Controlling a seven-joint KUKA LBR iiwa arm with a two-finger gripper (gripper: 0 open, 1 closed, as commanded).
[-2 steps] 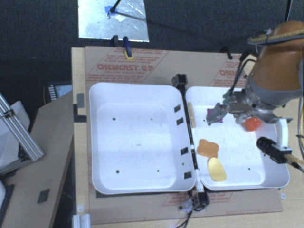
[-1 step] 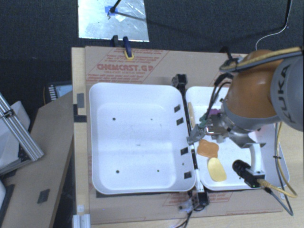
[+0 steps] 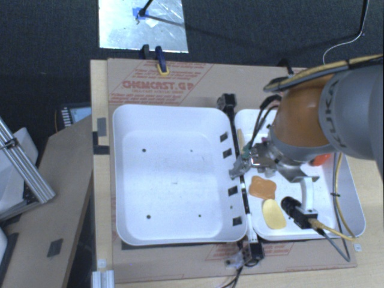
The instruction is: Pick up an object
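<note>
Arm (image 3: pixel 336 116) reaches in from the right and hangs over the right bin (image 3: pixel 351 216), covering most of its far half. We note the orange band just above the wrist.

The gripper (image 3: pixel 247 159) sits low at the left side of the right bin, close to the wall shared with the left bin (image 3: pixel 174 161). From this angle we cannot tell whether it is spread or pressed together, and we see nothing held in it.

Pickable items, all in the right bin:
- orange-brown flat piece (image 3: pixel 263 188), just near of the gripper, lying flat on the bin floor.
- pale yellow oval piece (image 3: pixel 274 213), just near of the orange-brown one, close to it or touching; we cannot say which.
- red-orange object (image 3: pixel 322 159), a small part peeking out from under the arm further right, shape unclear.

Both bins rest on a cardboard sheet (image 3: pixel 159 83) with red printing. A blue and yellow clamp (image 3: pixel 161 62) grips its far edge.
</note>
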